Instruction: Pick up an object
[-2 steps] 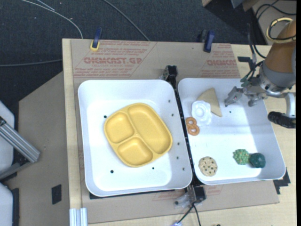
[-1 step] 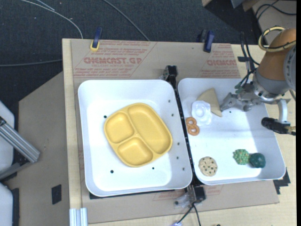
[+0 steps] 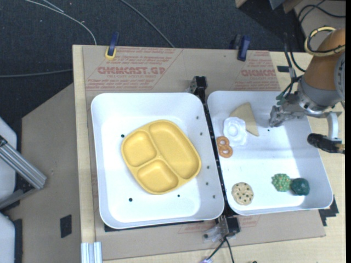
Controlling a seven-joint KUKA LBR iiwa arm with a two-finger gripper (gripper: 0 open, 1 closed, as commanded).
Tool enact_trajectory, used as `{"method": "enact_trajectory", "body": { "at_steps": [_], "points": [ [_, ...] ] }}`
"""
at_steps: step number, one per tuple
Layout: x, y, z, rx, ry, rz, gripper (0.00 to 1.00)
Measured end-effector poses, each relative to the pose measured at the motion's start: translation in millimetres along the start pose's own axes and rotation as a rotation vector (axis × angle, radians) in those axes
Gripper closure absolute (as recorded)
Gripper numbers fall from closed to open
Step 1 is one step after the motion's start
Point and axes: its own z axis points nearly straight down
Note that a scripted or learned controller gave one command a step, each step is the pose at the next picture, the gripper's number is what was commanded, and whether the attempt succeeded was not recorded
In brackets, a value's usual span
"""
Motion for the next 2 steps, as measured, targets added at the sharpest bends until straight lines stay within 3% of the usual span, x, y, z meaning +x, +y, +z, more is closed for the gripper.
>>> {"method": "enact_trajectory", "body": {
  "at_steps": [2],
  "points": [
    [-8, -7, -93, -0.005, -0.002, 0.002, 1.0]
  ]
}}
